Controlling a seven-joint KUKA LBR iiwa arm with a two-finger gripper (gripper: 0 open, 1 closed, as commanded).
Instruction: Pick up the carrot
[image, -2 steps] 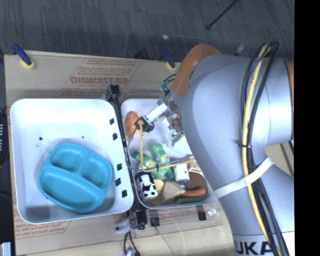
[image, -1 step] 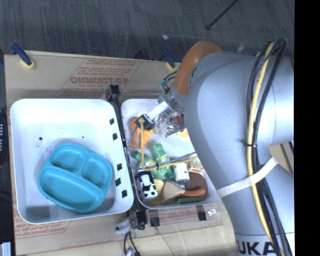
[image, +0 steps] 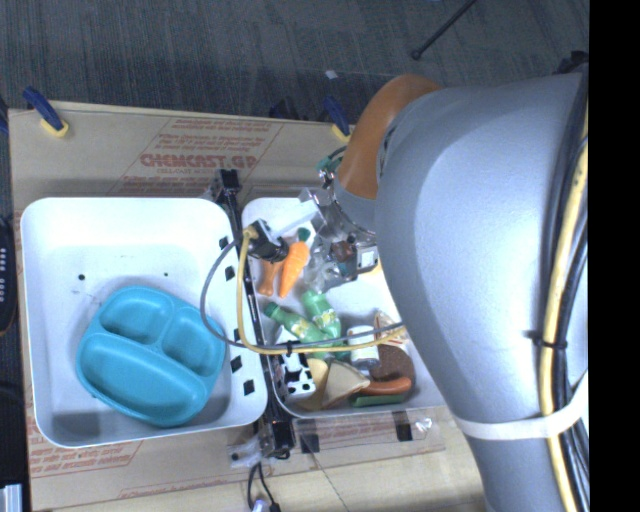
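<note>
Roughly, my count from the overhead feed, taking the orange carrot as my landmark:

Carrot: one tapered orange carrot (image: 293, 268), lying in the upper part of the right shallow white plastic bin (image: 262, 212), tilted, its green stub end up.
Arm: one grey arm (image: 480, 250) with an orange band (image: 372, 140), reaching in from right of the carrot and covering much of that bin.
Gripper: one two-finger gripper (image: 330, 248), just right of the carrot; I cannot tell from the feed how it is set, and I see nothing held.
Bins: two, the left white bin (image: 60, 230) well left of the carrot.
Tray: one light blue divided plastic tray (image: 150, 352), below-left of the carrot, in the left bin.
Green items: a cluster of green plastic pieces (image: 312, 318) just below the carrot; I cannot count them.
Sandwich: one toy sandwich with tan bread (image: 350, 385), further below the carrot.
Die: one black-and-white spotted cube (image: 295, 376), below the carrot.
Cable: one yellow cable (image: 215, 290), looping left of the carrot across the bins' shared edge.
Clamps: two blue clamps (image: 45, 110), above the carrot at the bench's far edge.
Surface: brown printed cardboard (image: 190, 155) under the bins.
Room: dark carpeted floor (image: 200, 45) beyond.
</note>
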